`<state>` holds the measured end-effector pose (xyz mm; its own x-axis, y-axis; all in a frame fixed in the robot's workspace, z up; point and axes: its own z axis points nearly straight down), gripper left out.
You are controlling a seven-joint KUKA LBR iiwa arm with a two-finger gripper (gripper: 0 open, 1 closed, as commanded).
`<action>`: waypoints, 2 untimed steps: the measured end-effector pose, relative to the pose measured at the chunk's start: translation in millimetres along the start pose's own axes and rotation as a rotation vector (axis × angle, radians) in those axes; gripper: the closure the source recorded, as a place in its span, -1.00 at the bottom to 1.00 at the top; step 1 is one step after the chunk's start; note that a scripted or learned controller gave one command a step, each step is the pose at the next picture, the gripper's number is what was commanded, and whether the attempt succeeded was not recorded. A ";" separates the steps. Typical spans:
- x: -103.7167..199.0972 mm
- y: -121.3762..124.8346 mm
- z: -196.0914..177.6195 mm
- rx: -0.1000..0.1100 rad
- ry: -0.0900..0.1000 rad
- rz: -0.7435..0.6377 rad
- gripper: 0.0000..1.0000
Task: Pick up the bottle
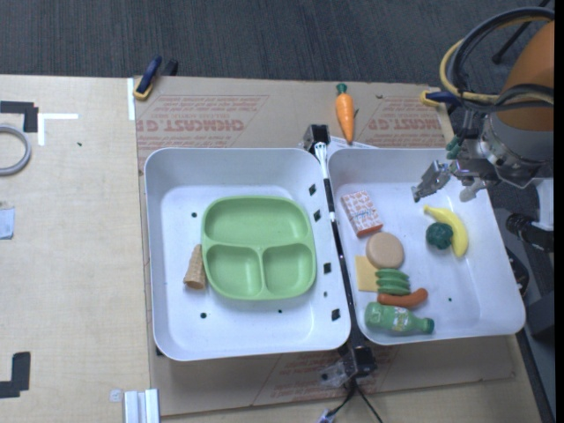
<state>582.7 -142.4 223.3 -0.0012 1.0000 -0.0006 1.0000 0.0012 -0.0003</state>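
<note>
Although the small green plastic toy bottle [398, 320] looks light and rigid, its rounded, glossy body will likely be slippery under metal fingers, so a squeeze across the widest part of the body, at right angles to its long axis, seems the safest hold. A grip on the narrower neck end would probably let it pivot or squirt out. Being hollow toy plastic by the look of it, it should tolerate a firm pinch without damage.

Appearance: bright green, lying on its side, a pale label patch on the body, neck pointing towards the right of the view.

Location: front edge of the right-hand shallow white bin [480, 311], close to the near-left corner, almost against the front wall. That wall may crowd one finger on approach. Just behind it lie a red toy sausage [404, 299] and a green pea pod [392, 280]; whether the sausage touches the bottle I cannot tell.

Gripper: the two-finger metal gripper [434, 181] hangs over the back of the same bin, well apart from the bottle, nearer a yellow toy banana [452, 228]. Its fingers appear spread with nothing between them, though the detail is small.

Judgement: pickup not yet begun; the arm needs to travel to the front-left of the bin and descend.
</note>
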 end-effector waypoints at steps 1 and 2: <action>-0.4 0.4 -9.6 -0.001 -0.001 -0.001 1.00; 47.3 -66.7 20.6 0.001 0.000 -0.079 1.00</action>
<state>516.0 -95.2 202.7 -0.0803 0.9968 -0.0006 0.9968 0.0803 -0.0011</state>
